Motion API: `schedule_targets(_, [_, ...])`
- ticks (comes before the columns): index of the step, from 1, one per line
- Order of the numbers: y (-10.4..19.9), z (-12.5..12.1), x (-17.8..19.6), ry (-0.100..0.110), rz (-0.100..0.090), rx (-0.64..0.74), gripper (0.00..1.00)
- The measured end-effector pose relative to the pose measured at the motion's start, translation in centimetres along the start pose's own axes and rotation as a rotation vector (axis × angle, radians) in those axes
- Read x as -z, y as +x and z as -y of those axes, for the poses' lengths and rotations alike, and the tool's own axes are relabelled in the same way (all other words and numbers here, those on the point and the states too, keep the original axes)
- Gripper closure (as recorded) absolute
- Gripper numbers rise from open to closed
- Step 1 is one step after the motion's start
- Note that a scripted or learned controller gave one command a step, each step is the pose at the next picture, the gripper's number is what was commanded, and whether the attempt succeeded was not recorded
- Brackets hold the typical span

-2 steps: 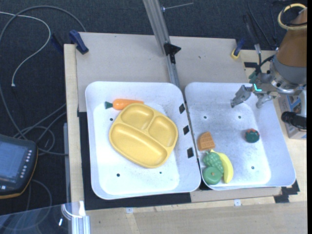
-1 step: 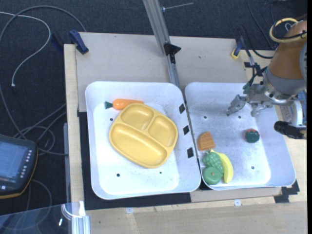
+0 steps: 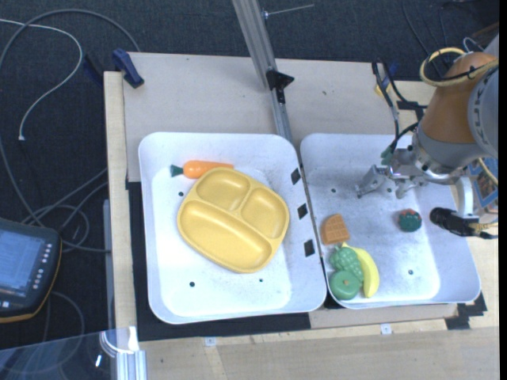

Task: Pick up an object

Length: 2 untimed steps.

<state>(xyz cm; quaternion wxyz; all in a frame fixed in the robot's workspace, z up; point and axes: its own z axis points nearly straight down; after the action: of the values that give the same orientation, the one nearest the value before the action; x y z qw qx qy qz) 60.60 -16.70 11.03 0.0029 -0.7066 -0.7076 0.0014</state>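
My gripper (image 3: 383, 189) hovers over the upper middle of the right bin (image 3: 451, 287), open, with nothing between its fingers. A small green and red round toy (image 3: 409, 220) lies just below and to the right of it, apart from it. Farther toward the bin's front left lie an orange waffle-like piece (image 3: 335, 229), a bunch of green grapes (image 3: 344, 257), a yellow banana (image 3: 367, 272) and a green apple (image 3: 344, 284), packed close together.
The left bin (image 3: 158, 291) holds a yellow divided plate (image 3: 233, 218) and an orange carrot (image 3: 203, 167) behind it. A metal pole (image 3: 260, 46) rises between the bins at the back. The bench edge runs along the front.
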Motion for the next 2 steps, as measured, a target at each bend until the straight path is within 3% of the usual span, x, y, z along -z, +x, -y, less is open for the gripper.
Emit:
schedule_targets(1, [0.1,0.0,-1.9,-0.002,0.001,-0.001,0.0])
schedule_targets(2, [0.1,-0.1,-0.6,-0.006,0.001,0.0,1.0])
